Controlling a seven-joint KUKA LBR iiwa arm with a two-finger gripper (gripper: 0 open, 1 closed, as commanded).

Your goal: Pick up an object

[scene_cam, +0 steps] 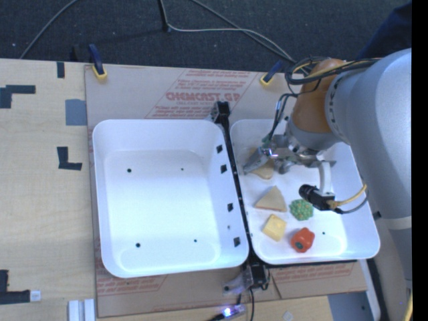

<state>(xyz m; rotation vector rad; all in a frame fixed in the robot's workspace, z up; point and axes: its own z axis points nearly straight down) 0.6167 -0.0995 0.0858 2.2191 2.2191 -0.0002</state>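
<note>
My gripper (267, 164) is low in the right bin (354, 179), near its back left, and stands open. A small tan piece (265, 174) lies just under it, partly hidden by the fingers, and nothing is lifted. In front of it lie a tan wedge (271, 199), a yellow block (274, 227), a green broccoli-like piece (301, 210) and a red pepper-like piece (302, 239).
The left bin (107, 179) sits beside the right one, with a black divider clip strip (231, 179) between them. The grey arm (374, 112) covers the right bin's back right corner. A black cable connector (314, 195) hangs over the right bin.
</note>
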